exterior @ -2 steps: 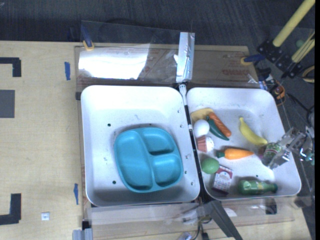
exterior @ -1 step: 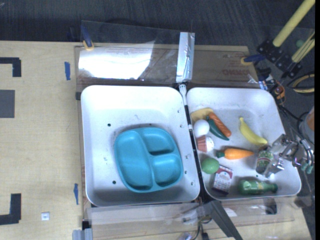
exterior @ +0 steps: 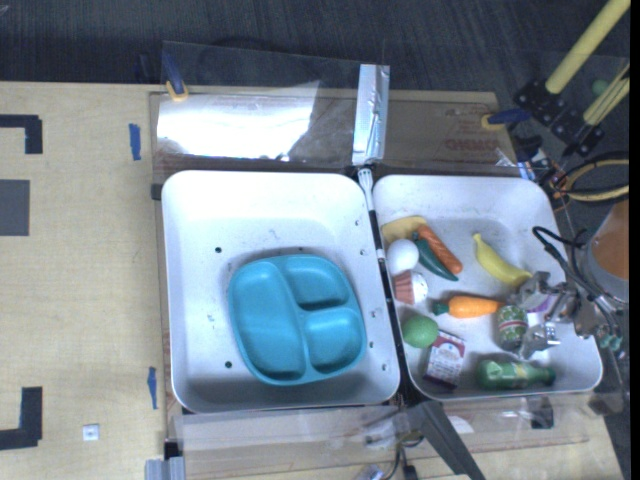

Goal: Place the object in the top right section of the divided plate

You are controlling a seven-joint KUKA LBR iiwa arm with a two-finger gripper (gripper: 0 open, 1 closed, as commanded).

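Note:
A blue divided plate point(exterior: 297, 316) lies in the left white bin point(exterior: 200, 228), with one large section on the left and two smaller ones on the right; nothing rests on it. My gripper point(exterior: 545, 318) hangs low at the right side of the right bin point(exterior: 500, 200), right next to a round green-and-white toy point(exterior: 512, 324). Whether it touches that toy is unclear. Around it lie a banana point(exterior: 497, 258), a carrot point(exterior: 470, 307) and a green bottle point(exterior: 512, 373).
The right bin's left half holds a white egg point(exterior: 402, 256), an orange and green pepper point(exterior: 438, 251), a green lime point(exterior: 420, 330) and a red-and-white packet point(exterior: 445, 358). A foil-covered panel point(exterior: 260, 123) stands behind the left bin. Cables point(exterior: 575, 258) trail at the right.

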